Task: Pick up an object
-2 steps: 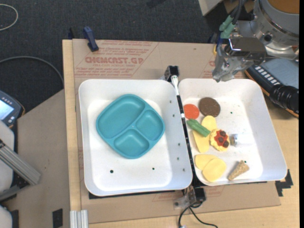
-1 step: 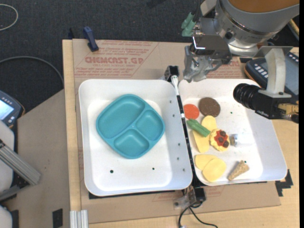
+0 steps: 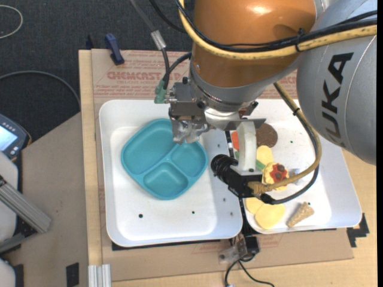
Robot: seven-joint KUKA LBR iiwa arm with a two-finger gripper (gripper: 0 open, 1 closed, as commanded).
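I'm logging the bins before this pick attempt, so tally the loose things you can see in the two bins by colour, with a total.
Teal: 1, the divided plate in the left bin.
Yellow: 2, the flat pieces and in the right bin.
Brown: 1, the round piece.
Tan: 1, the cone.
Red and yellow: 1, the small toy.
Total: 6; the arm hides part of the right bin.

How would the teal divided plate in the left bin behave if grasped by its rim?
The teal divided plate looks moulded and rigid, so probably stiff and light. Its smooth, shallow rim may slip from the pincer, and lying flat, it should slide rather than roll.
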